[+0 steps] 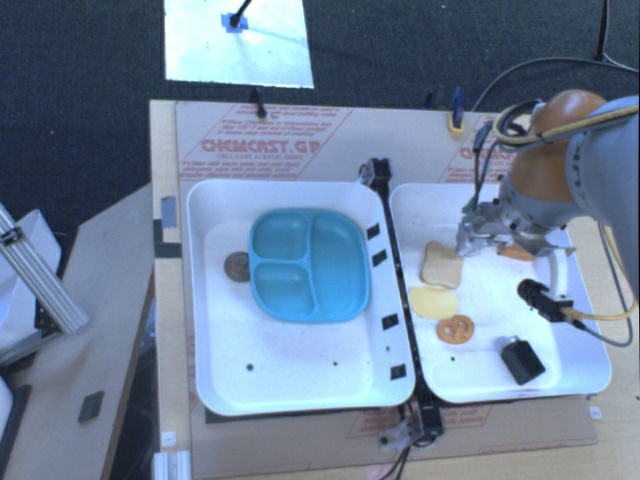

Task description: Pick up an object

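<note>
A single fixed camera looks down on the bench from above at a slant, set far enough back to take in both shallow white plastic bins at once, along with dark carpeted floor beyond the bench's far edge. The grey arm's two-finger claw (470, 236) sits in the right half of the frame, above the right-hand white bin (585, 363). The left-hand white bin (215, 368) lies well to the claw's left across the black divider. The clear protective sheet with red lettering (262, 140) shows beyond the claw, toward the frame's top.
</note>
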Controlling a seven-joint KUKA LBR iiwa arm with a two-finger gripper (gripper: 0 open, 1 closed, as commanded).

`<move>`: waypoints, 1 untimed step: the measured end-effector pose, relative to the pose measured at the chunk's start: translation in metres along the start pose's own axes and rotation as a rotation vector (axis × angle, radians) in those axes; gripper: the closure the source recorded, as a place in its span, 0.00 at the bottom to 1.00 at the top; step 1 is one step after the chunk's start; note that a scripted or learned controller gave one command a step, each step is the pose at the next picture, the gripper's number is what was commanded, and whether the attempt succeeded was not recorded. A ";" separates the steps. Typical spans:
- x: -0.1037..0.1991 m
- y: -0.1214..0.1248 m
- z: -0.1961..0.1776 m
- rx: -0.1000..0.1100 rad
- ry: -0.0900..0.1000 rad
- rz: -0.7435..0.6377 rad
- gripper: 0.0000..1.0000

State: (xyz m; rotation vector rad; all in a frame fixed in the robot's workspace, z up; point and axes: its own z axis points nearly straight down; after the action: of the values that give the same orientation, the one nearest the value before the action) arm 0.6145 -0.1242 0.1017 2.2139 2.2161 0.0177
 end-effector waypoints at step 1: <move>-0.003 -0.001 -0.064 0.006 -0.004 -0.003 1.00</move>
State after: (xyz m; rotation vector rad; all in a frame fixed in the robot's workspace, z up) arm 0.6129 -0.1269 0.1658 2.2115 2.2212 0.0069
